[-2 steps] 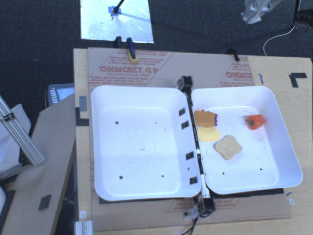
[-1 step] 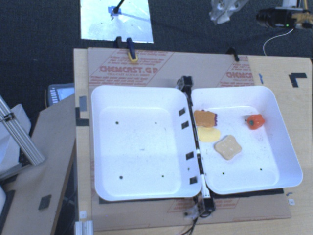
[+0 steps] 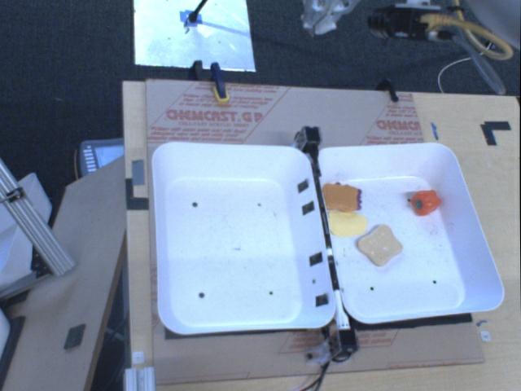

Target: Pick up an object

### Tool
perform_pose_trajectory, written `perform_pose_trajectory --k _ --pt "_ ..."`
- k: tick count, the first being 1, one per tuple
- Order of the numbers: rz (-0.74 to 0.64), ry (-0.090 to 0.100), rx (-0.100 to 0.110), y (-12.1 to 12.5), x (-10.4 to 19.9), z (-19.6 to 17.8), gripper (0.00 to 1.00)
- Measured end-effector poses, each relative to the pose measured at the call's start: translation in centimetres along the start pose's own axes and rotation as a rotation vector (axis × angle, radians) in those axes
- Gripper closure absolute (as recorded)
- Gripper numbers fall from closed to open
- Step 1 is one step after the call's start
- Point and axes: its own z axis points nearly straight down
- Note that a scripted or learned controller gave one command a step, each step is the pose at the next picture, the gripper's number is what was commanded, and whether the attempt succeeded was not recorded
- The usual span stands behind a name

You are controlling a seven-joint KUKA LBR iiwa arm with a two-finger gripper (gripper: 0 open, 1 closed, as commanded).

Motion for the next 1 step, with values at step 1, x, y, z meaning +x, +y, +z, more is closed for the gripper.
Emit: perform_pose_trajectory --k 1 --pt "0.001 -0.001 0.003 0.03 6.13 2.1 1.0"
